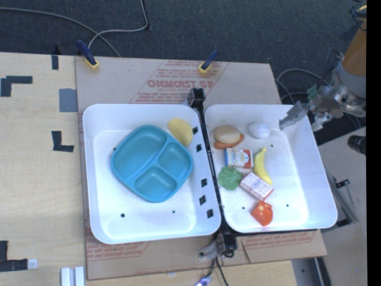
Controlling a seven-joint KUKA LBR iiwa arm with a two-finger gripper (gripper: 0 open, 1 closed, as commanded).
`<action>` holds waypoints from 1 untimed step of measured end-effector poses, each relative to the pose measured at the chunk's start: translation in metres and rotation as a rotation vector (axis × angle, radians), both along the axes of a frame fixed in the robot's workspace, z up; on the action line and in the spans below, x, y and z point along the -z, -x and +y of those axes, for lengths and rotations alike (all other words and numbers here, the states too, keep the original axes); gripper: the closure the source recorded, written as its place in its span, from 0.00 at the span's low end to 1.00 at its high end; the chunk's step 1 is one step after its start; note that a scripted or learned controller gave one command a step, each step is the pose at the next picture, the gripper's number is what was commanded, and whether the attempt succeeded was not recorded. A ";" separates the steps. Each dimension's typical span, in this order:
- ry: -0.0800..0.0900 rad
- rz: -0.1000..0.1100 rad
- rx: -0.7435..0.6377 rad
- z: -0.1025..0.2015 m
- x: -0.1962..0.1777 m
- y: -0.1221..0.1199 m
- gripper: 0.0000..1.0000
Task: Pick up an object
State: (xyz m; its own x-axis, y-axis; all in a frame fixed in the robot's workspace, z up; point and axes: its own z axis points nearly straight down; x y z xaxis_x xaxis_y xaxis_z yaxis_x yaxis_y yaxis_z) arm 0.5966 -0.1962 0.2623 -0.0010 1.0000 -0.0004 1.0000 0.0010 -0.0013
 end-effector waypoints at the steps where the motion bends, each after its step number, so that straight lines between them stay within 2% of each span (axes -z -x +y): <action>1: -0.003 0.005 0.000 0.025 0.120 -0.007 0.00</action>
State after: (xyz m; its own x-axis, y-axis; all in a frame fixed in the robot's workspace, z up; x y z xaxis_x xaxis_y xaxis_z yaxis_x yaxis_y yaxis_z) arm 0.6038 -0.1707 0.1421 -0.0010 1.0000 0.0022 1.0000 0.0010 -0.0064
